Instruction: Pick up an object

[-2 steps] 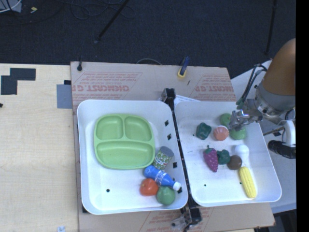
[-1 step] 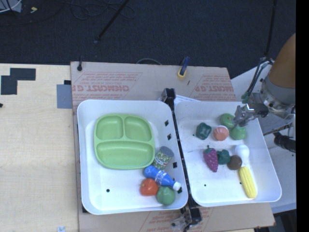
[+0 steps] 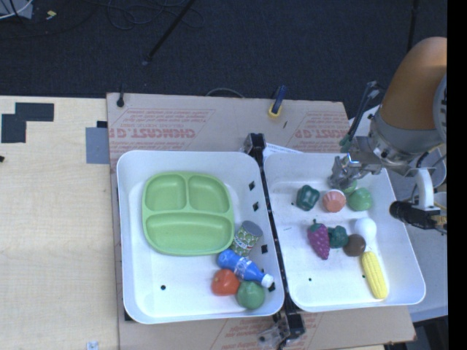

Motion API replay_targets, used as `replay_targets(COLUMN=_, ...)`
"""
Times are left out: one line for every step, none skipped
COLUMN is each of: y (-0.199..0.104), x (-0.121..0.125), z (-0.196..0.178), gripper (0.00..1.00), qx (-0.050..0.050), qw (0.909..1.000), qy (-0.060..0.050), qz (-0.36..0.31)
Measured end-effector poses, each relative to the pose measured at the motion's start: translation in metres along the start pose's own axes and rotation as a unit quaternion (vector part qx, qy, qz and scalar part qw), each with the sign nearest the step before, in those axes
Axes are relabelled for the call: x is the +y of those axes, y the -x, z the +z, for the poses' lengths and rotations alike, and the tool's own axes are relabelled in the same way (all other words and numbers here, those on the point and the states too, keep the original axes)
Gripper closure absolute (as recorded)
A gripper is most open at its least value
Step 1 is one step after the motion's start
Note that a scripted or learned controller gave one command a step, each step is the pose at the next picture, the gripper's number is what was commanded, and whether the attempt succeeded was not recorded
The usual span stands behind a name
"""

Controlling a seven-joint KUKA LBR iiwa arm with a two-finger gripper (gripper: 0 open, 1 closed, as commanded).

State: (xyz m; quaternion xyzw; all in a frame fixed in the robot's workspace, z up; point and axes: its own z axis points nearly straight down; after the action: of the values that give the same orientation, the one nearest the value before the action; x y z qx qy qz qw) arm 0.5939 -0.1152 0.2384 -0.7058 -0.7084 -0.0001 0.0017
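Two white bins side by side on cardboard-covered bench: left bin (image 3: 131,217), right bin (image 3: 408,283).

Arm (image 3: 416,93) in from 3 o'clock, grey w/ orange band, wrist over right bin's far-right corner.

Green divided plate (image 3: 188,214) in left bin, toward 11 o'clock of bin floor, flat, three compartments.

Gripper (image 3: 347,173) low over right bin at approx 1 o'clock of bin, just above red-orange round fruit (image 3: 334,201) and green round fruit (image 3: 359,199). Nothing seen between fingers; how far apart, can't tell.

Corn cob (image 3: 374,274) at 4 o'clock of right bin, lying lengthwise. White object (image 3: 365,229) touching brown round item (image 3: 354,246) just above corn. Purple grapes (image 3: 318,240) near bin centre, dark green item (image 3: 338,236) right beside them. Green pepper (image 3: 307,197) at 10 o'clock of the red-orange fruit, close, sep. from it.

Left bin, 5 o'clock corner: blue bottle (image 3: 244,266) lying tilted, white cap toward divider; red tomato (image 3: 225,282) and green ball (image 3: 250,295) just below it; small grey can (image 3: 247,236) at plate's lower right edge.

Yellow-blue clamp (image 3: 276,103) on cardboard at 12 o'clock, beyond bins.
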Motion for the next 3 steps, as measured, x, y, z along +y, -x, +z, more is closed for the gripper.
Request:
replay_targets(y=-0.06, x=0.009, z=0.005, gripper=1.0, qx=0.0, qw=1.0, qy=0.0, qz=-0.001)
replay_targets(y=-0.087, x=-0.004, z=0.003, gripper=1.0, qx=0.0, qw=1.0, qy=-0.001, qz=0.001)
replay_targets(y=-0.086, x=-0.004, z=0.003, gripper=1.0, qx=-0.001, qw=1.0, qy=-0.001, qz=0.002)
